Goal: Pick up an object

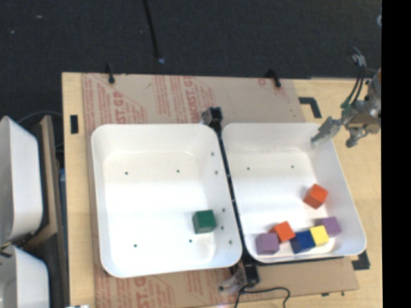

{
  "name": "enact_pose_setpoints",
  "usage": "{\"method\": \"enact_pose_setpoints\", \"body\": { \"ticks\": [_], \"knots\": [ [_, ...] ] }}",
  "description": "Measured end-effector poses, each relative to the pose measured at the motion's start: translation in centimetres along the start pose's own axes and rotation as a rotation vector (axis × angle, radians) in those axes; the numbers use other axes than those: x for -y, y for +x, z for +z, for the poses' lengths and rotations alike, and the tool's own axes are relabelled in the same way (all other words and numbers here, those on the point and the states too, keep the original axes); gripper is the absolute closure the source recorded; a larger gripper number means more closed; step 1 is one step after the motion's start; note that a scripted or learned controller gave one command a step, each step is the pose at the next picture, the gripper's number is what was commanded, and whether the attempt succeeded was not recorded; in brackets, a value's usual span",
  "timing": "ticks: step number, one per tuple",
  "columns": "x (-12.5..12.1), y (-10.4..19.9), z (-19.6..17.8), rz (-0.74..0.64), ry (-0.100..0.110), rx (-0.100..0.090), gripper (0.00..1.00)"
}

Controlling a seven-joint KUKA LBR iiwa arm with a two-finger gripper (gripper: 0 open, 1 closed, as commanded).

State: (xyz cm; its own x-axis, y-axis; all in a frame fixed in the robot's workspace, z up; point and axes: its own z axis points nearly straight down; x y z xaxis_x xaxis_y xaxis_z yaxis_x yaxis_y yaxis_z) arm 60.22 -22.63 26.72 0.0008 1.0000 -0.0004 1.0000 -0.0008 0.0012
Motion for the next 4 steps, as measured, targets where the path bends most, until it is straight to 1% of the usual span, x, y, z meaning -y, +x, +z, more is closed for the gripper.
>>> {"method": "enact_pose_setpoints", "body": {
  "ticks": [1,3,4],
  "knots": [
    [0.0,0.2,6.3,0.000,0.005,-0.001,0.00],
    [-0.4,1.1,15.0,-0.001,0.004,-0.001,0.00],
    [-0.5,1.0,13.6,-0.001,-0.002,0.000,1.00]
  ]
}}
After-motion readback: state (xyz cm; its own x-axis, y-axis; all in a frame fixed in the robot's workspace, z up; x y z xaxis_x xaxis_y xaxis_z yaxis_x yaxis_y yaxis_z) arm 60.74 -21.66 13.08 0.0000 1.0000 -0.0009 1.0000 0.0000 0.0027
